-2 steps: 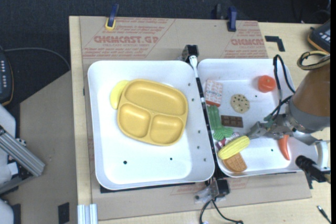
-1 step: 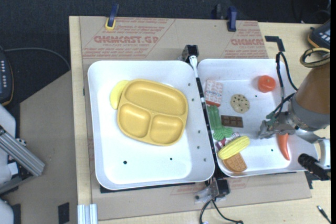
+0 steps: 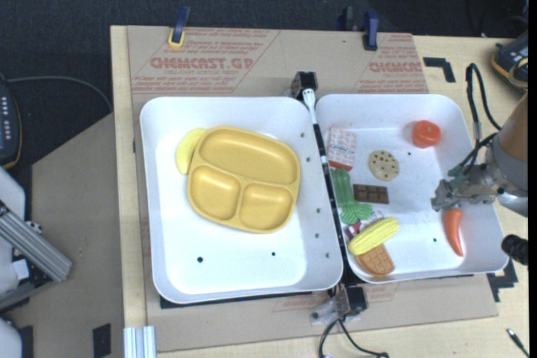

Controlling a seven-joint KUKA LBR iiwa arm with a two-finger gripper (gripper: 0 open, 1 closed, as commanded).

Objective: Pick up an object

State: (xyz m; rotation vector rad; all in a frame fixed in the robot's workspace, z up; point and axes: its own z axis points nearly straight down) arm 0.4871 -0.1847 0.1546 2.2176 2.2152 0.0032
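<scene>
My gripper (image 3: 449, 199) hangs low at the right side of the right bin (image 3: 417, 248), coming in from the right edge. Just below it lies an orange carrot (image 3: 455, 232), whose upper end touches or sits under the gripper. Further items in this bin are a red tomato (image 3: 425, 133) at the back, a round cookie (image 3: 383, 164), a brown chocolate bar (image 3: 370, 194), a red and white carton (image 3: 341, 146), a green piece (image 3: 342, 187), a yellow corn cob (image 3: 374, 234) and a waffle cone (image 3: 377, 261) at the front left.
The left bin (image 3: 235, 264) holds a yellow divided plate (image 3: 242, 178) with a yellow banana-like piece (image 3: 186, 148) poking out at its left. A black cable and clamp (image 3: 305, 85) run along the seam between the bins. Cables hang by the arm at the right.
</scene>
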